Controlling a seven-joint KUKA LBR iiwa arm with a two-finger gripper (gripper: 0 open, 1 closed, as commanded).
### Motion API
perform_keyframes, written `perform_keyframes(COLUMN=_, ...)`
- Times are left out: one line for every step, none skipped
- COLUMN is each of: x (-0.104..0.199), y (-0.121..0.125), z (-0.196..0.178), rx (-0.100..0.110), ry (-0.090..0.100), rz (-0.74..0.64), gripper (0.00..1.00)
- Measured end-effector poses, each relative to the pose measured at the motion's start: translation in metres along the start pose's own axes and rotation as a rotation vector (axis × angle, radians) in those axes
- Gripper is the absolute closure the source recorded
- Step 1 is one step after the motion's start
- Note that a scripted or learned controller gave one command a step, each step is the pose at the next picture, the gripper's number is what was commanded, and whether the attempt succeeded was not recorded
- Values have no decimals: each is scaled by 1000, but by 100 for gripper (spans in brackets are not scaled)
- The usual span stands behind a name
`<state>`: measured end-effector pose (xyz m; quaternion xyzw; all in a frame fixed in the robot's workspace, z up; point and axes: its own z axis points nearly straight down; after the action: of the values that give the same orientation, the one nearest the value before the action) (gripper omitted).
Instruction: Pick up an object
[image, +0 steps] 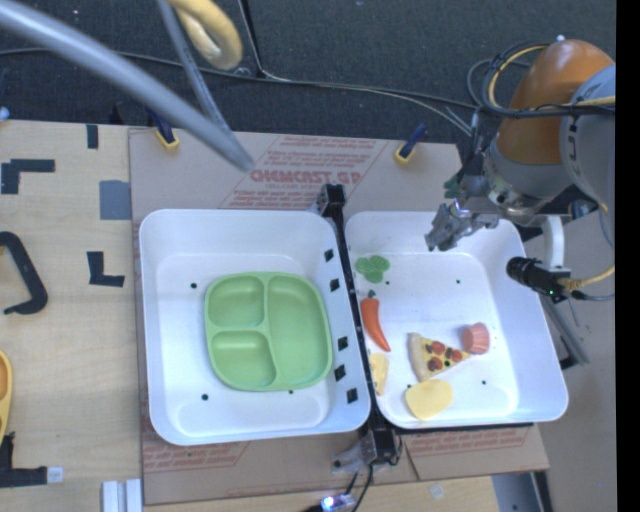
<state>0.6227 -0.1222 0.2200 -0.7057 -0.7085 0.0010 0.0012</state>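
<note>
In the right bin (500, 290) lie toy foods: a green broccoli piece (373, 268), an orange carrot (373, 322), a pizza slice (436, 354), a pink piece (476, 338), a yellow round piece (428, 400) and a small yellow piece (379, 370) against the left wall. My gripper (443, 231) hangs over the bin's back edge, above and right of the broccoli, with nothing visible in it.
The left bin (170, 300) holds a green divided plate (267, 330). A black divider with clips (345, 300) runs between the bins. A grey pole (120, 70) crosses the upper left. Cardboard and wood surround the bins.
</note>
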Motion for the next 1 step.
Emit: perform_keyframes(x=56, y=-8, z=-10, rx=-2, ry=1, rz=-2, gripper=100)
